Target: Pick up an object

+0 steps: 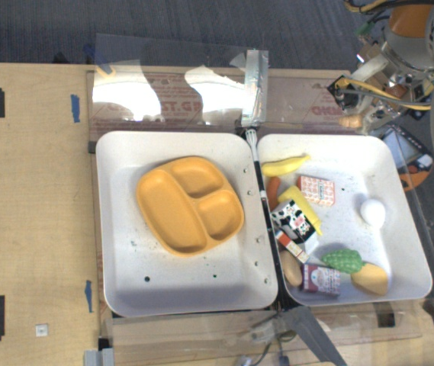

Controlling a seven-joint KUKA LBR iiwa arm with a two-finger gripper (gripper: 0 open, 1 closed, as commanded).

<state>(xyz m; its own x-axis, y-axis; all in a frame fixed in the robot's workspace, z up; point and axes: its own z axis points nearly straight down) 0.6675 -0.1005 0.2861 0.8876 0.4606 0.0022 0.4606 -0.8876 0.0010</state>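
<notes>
I'm holding the gripper back beyond the right bin, clear of the pile; whether its jaws are apart I can't tell. Below them the banana and white ball are lying loose, easy targets.
</notes>
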